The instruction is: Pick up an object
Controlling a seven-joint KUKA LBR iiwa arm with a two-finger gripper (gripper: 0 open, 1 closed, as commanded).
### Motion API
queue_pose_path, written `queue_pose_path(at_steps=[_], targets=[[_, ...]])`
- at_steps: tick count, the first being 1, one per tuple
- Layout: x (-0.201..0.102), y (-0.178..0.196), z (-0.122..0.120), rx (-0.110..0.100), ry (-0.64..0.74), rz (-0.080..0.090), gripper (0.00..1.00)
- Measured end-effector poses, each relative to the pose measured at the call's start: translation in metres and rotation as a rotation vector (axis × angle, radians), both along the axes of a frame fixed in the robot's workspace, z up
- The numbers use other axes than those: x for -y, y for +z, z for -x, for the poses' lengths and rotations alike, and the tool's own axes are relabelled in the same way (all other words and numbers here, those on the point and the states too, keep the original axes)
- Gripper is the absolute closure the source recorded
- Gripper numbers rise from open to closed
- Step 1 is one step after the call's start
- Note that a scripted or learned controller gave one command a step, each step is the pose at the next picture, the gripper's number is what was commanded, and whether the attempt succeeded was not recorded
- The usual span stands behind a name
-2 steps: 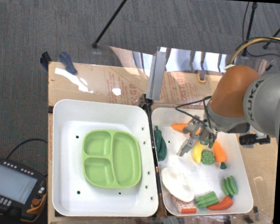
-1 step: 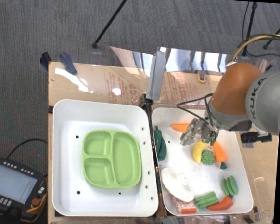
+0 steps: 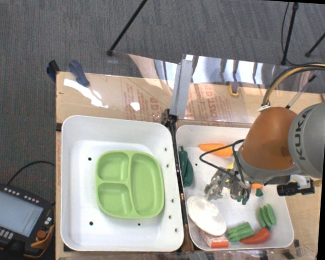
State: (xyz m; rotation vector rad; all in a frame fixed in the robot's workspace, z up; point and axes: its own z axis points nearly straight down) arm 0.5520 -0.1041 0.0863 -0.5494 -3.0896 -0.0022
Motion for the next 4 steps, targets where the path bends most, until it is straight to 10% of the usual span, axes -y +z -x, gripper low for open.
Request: queue_pose_path(at_steps=[1, 2, 4], targets=[[0.112, 0.014, -0.029, 0.007, 0.04, 0.004, 1.0], [0.11, 0.013, -0.029, 0.006, 0.041, 0.001, 0.0], [-0.023, 0.003, -0.063, 0.006, -0.089, 0.006, 0.0]])
